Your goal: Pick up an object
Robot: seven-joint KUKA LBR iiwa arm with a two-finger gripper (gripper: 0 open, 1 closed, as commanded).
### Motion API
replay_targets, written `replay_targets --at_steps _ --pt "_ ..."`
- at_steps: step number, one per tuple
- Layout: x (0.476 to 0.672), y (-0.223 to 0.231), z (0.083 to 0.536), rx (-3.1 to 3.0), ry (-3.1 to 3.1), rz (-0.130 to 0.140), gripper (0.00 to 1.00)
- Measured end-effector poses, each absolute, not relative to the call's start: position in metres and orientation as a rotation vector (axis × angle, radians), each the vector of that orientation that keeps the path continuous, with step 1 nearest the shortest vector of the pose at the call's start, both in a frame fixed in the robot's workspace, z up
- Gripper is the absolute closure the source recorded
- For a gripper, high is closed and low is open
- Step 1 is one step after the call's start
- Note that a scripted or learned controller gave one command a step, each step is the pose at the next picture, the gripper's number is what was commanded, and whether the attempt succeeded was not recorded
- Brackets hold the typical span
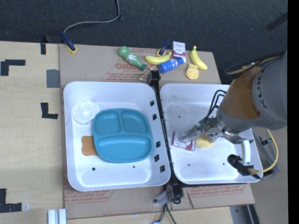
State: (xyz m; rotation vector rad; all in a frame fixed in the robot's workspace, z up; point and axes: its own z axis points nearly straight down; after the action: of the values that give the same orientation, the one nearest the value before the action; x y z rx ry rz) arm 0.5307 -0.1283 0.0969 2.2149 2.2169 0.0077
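Yellow lemon-like object [205, 142], rounded, is found in the right bin [187, 169], just beside a small red-and-white packet [183, 141] lying flat to its left. The gripper [202, 130] is lowered over both items from the right, at the end of the grey arm [261, 97] with its orange band; whether it is parted or closed around anything cannot be told. In the left bin [79, 176], a blue sectioned plate [123, 135] is set near the middle, with an orange-brown flat piece [87, 146] partly tucked under its left edge and a clear plastic cup [84, 112] touching its upper-left corner. Farther back, on the cardboard [93, 64] beyond the bins, a green bottle [131, 58], two bananas [158, 59] [198, 59], a blue bottle [170, 65], a small red-and-white carton [179, 48] and a yellow waffle-textured piece [191, 72] are grouped closely.
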Motion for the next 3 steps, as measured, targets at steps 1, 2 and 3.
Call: replay_targets --at_steps 1,2,3 --pt "0.603 -0.189 0.131 2.22 2.22 -0.001 0.0" --pt "0.564 -0.12 0.086 2.22 2.223 0.002 0.0" --pt "0.507 -0.152 0.087 2.219 2.217 0.002 0.0"
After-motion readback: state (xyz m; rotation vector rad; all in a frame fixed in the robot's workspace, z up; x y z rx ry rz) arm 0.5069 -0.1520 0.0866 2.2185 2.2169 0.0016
